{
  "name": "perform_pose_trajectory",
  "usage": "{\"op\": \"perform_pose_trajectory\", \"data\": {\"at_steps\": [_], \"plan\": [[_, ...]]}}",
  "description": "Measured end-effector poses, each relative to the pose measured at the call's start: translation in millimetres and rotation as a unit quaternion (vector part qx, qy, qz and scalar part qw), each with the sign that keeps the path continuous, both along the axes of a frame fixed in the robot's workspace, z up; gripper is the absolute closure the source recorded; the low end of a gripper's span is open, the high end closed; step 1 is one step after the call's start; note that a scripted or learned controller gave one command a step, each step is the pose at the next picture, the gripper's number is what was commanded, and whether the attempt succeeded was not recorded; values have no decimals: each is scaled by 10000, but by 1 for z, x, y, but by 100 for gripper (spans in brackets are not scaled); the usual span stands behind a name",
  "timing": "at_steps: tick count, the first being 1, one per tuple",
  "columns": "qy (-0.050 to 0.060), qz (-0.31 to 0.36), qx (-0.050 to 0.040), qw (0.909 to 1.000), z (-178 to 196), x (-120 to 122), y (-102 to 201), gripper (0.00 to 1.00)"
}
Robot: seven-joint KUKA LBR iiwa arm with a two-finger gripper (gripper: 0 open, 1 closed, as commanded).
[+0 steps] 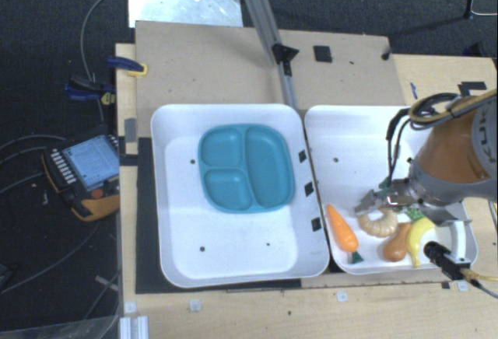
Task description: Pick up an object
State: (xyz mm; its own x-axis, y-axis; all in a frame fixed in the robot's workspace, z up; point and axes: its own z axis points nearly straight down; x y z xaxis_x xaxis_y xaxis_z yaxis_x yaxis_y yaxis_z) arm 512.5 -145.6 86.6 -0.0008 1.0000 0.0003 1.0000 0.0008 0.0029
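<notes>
- The gripper [379, 204] sits low in the right bin [342, 135], its metal tip right over a pale ring-shaped toy [379, 224]; I cannot tell whether it is open or closed, because the wrist and the toy crowd that spot.
- It looks placed for a grab at the ring, the nearest thing under it, though touching or just above is not clear from this slant.
- The toys lie bunched in the near corner of that bin: an orange carrot [342, 229] just left of the ring, a brown piece [394, 244] and a yellow one [420, 237] to the ring's right, all close together.
- Bunching like this probably leaves little room to reach around any single toy.
- The arm [455, 162], with its orange band, leans in from the right and covers the bin's far right side; whatever lies under it is hidden.
- A small green bit [414, 214] peeks out beside the wrist, too small to name.
- The left bin [179, 236] holds a blue divided plate [247, 167], well apart from the gripper.
</notes>
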Motion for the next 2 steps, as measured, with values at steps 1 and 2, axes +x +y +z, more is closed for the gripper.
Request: {"op": "perform_pose_trajectory", "data": {"at_steps": [1,2], "plan": [[-29,0,-4,10000,12,2,0,100],[-14,21,-8,10000,74,2,5,100]]}}
